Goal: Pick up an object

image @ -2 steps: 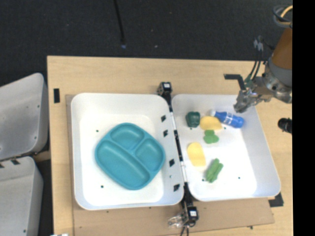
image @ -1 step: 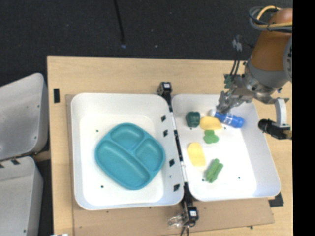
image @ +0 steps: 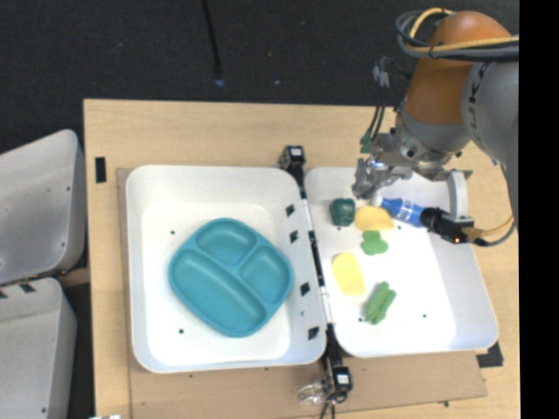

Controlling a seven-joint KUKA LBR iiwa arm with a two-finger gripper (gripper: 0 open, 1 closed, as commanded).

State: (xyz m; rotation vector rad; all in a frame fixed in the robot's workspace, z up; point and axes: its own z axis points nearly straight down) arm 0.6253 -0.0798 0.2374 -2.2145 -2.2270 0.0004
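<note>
Camera view: metal claw point(image: 370, 182), grip unclear, above rounded dark-green lump point(image: 342, 211).

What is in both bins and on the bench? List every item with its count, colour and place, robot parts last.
bench: one, light wood, under both bins
bins: two, white, side by side; left bin, right bin
divided plate: one, teal, in the left bin
dark green piece: one, top left of the right bin
yellow piece: one, beside the dark green one
small green piece: one, just below it
pale yellow piece: one, left middle of the right bin
long green piece: one, lower in the right bin
blue item: one, partly hidden by the arm
arm: one, grey and orange, from the right
gripper: one, above the right bin's top left
</note>
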